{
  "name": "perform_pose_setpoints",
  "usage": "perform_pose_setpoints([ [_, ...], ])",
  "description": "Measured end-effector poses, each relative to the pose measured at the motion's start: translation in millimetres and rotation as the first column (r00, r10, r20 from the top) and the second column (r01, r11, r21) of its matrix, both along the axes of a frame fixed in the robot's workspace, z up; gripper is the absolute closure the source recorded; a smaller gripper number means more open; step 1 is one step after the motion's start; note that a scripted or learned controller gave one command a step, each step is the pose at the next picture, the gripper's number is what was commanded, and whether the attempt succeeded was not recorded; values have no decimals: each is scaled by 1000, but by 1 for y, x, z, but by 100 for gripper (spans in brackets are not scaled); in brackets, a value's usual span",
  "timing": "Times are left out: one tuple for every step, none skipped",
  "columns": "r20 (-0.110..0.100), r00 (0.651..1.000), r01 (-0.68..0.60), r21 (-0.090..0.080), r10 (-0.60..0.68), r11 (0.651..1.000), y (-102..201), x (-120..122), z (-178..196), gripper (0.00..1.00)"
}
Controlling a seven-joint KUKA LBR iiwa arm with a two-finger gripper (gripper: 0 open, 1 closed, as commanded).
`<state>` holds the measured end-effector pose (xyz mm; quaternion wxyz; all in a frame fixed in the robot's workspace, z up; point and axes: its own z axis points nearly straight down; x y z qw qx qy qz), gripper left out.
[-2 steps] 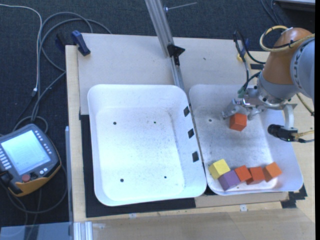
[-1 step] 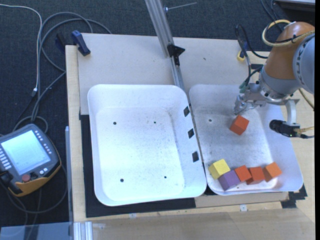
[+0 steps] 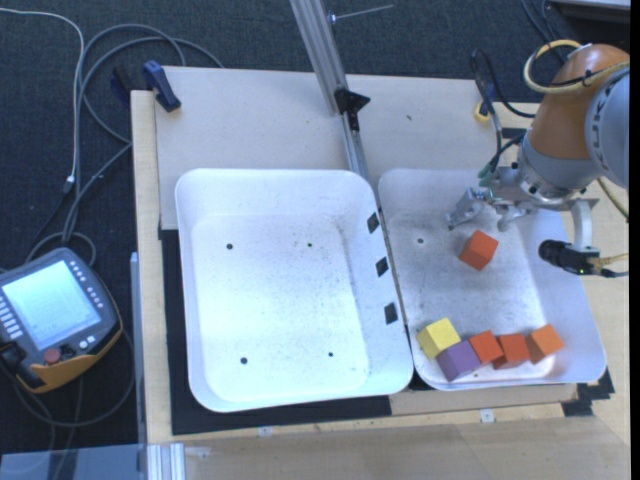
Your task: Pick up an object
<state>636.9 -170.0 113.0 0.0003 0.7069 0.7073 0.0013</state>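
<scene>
Hand (image 3: 487, 211) hovers over the right bin (image 3: 560, 298); whether it is open or closed cannot be told. An orange block (image 3: 478, 250) lies just near of it, apart. Five blocks (image 3: 488, 346) line the near wall.

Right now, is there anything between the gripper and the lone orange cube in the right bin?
Nothing visible. The gripper sits just above and left of the orange cube, with bare bin floor around it. The other cubes lie along the near wall.
</scene>
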Motion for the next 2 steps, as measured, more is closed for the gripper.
perform_pose_setpoints([
  [7,1000,2,-5,-2,1000,-29,-5,68,0],
  [-13,1000,-1,3,1,1000,6,-32,-18,0],
])
